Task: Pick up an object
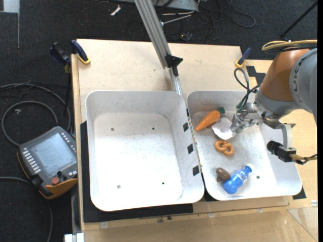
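- While the arm (292, 82) leans over the right bin (282, 183), its gripper (237, 123) hangs by a white scrap (221, 130); finger state I cannot tell.
- Left bin (133, 150) sits beside the right bin.
- Inside that right bin: blue bottle (236, 179) nearest the front, carrot (208, 120) at the back, pretzel (224, 147) between, brown lump (222, 173) touching the bottle.

Matt white plastic bins (133, 102); pale wooden bench (126, 64); glossy blue bottle (236, 179).

The grey arm with its orange band (282, 77) reached in over the right-hand shallow white bin (282, 185), its tool (238, 123) lowered inside.
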You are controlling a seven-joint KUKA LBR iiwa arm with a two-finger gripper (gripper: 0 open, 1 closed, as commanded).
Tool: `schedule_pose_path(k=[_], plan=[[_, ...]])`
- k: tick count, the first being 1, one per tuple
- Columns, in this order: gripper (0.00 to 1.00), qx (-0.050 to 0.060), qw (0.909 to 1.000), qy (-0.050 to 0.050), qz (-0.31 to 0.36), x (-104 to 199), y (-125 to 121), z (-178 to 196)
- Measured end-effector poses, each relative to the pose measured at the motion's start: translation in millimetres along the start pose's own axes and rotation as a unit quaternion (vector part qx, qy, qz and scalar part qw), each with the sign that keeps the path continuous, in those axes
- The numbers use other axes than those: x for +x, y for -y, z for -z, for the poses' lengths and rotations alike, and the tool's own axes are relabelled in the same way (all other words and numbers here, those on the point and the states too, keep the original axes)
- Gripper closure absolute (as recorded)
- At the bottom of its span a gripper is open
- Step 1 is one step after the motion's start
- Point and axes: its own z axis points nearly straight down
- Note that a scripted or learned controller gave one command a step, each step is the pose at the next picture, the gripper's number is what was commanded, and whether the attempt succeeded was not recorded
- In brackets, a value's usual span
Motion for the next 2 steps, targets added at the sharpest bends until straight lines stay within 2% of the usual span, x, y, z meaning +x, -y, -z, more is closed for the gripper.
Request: schedule_pose_path(k=[1,2], plan=[[1.0,0.006,1.0,-0.002,0.001,1.6,6.2,58.9],[1.0,0.005,1.0,-0.002,0.002,4.8,5.4,102.5]])
